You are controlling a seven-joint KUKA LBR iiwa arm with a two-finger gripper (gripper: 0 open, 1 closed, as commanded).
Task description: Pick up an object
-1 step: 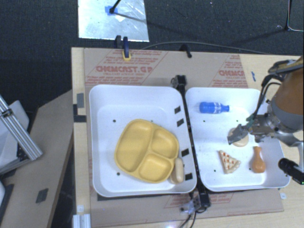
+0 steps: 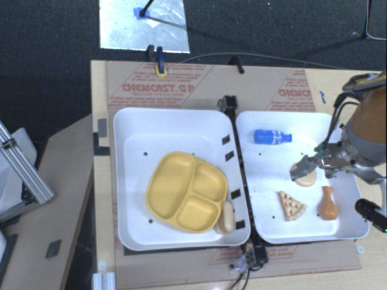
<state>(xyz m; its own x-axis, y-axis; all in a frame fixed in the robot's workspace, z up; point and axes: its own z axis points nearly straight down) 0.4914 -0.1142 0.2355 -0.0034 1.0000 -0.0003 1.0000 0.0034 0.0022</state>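
The gripper (image 2: pixel 300 171), its finger state impossible to tell, hovered over a pale round disc (image 2: pixel 306 179), near a waffled wedge (image 2: pixel 291 205) and glossy orange drumstick (image 2: pixel 328 204).

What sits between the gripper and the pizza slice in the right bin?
Nothing visible. The gripper hangs over a round tan piece, and the pizza slice lies just below it on bare bin floor. The drumstick lies off to the side.
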